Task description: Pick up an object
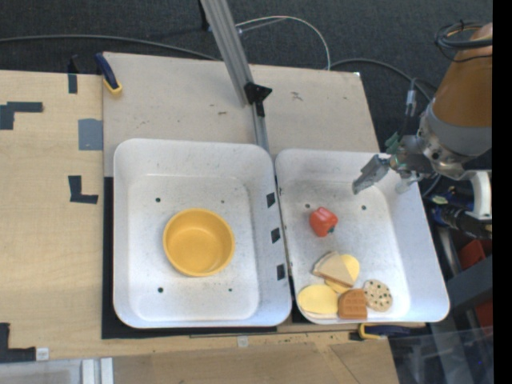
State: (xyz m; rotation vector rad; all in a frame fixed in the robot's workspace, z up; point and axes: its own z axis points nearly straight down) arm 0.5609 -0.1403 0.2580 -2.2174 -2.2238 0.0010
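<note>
In the right bin (416,238), a small red toy (322,222) lies near the middle. A pile sits at the bin's front: a tan and yellow wedge (337,269), a flat yellow disc (318,300), an orange-brown block (352,304) and a speckled cookie (377,295). My gripper (384,178) hangs over the right bin's far right part, up and to the right of the red toy and apart from it. It is open with nothing between its fingers.
A yellow bowl (198,241) stands in the left bin (136,182). A grey pole (232,42) slants down to the seam between the bins. Cables run behind the bench. Bare bin floor lies between the gripper and the pile.
</note>
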